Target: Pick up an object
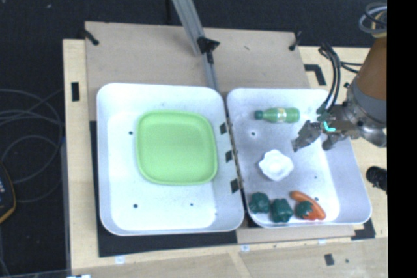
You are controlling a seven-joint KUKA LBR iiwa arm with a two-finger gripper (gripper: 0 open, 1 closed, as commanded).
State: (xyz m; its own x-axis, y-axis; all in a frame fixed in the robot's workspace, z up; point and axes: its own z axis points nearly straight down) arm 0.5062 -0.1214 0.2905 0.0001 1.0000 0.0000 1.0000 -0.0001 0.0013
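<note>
The claw (315, 137) hangs over the upper right part of the right bin (345, 185), at the right of the frame, on the arm (373, 91) that comes in from the right edge. Its two dark fingers (303, 137) stand apart with nothing between them, and they touch none of the objects; a small teal light shows at their base.

In the right bin, a green bottle (277, 115) lies on its side near the top edge, up and to the left of the claw. A white cup-like object (276, 165) sits near the middle, below and to the left of the claw. Along the lower edge lie two dark green pieces (271, 206), close together, and just to their right an orange-and-green carrot-like toy (308, 206).

The left bin (117, 159) holds a light green square plate (176, 147), lying flat about at its centre. Both bins rest side by side on the pale table (156, 45).
</note>
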